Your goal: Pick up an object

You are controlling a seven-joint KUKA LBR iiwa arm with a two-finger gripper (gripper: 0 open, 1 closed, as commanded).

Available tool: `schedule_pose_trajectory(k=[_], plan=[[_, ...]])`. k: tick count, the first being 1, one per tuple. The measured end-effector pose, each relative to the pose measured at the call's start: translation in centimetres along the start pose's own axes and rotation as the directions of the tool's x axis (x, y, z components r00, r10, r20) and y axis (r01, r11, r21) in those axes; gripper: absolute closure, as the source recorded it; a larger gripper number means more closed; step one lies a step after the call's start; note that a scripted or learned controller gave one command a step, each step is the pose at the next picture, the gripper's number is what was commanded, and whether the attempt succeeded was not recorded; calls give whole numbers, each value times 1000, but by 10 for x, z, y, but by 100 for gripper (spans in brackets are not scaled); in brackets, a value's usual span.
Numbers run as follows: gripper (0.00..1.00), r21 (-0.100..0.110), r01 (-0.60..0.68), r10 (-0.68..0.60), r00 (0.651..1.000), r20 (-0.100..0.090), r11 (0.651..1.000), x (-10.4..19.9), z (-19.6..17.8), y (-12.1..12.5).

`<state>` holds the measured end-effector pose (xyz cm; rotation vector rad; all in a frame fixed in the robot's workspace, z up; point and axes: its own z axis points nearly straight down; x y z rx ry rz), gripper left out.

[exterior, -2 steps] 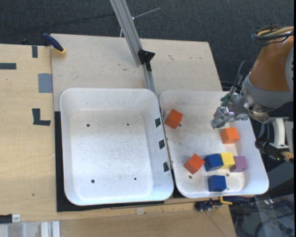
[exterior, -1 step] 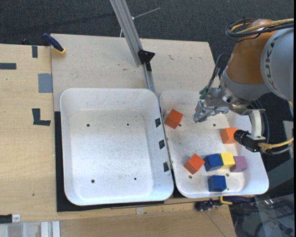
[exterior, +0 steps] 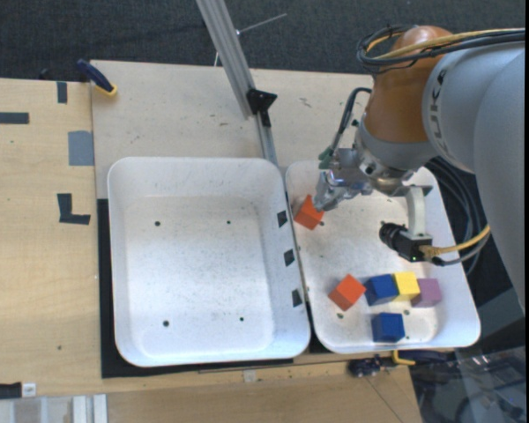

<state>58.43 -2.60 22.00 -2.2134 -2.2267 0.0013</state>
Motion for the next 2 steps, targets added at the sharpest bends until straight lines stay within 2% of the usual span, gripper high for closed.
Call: schedule_pose_trajectory(k=[1, 2], plan=[[100, -3, 1, -1, 1000, -1, 1000, 50, -13, 26], [100, -2, -1, 1, 1000, 0, 1000, 91, -7, 44]])
